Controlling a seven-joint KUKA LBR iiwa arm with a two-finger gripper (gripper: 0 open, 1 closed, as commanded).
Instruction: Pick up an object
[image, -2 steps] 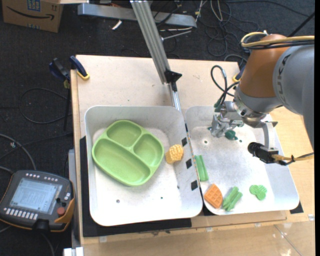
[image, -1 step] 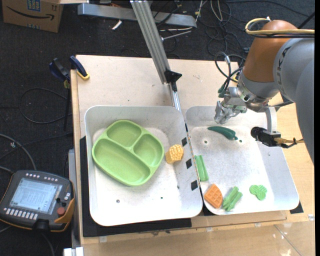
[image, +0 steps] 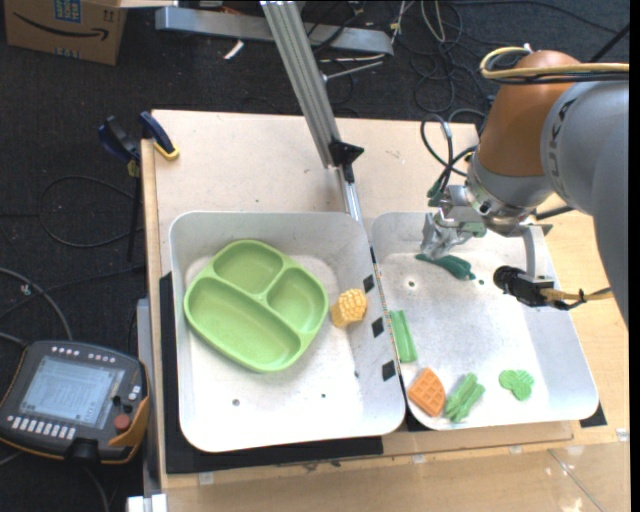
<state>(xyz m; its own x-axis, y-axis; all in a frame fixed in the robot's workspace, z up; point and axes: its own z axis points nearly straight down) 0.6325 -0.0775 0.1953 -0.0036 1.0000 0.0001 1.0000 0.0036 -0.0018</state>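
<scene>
The right bin (image: 490, 320) holds several toy foods. A dark green piece (image: 456, 266) lies near its back edge. A light green stick (image: 403, 336) lies along the divider, and an orange wedge (image: 427, 391), a green bean bundle (image: 463, 397) and a small green leafy piece (image: 516, 382) sit near the front. My gripper (image: 438, 240) hangs low at the back of this bin, just up and left of the dark green piece and very close to it. Whether they touch I cannot tell. In the left bin (image: 185, 240) a yellow corn piece (image: 348, 307) rests beside a green divided plate (image: 255, 303).
A slanted metal pole (image: 312, 90) ends at a black clamp behind the bins. A black fitting with cable (image: 520, 284) hangs over the right bin's right side. A teach pendant (image: 70, 397) lies off the bench at lower left, and a blue-yellow clamp (image: 150, 133) sits at the bench's back left corner.
</scene>
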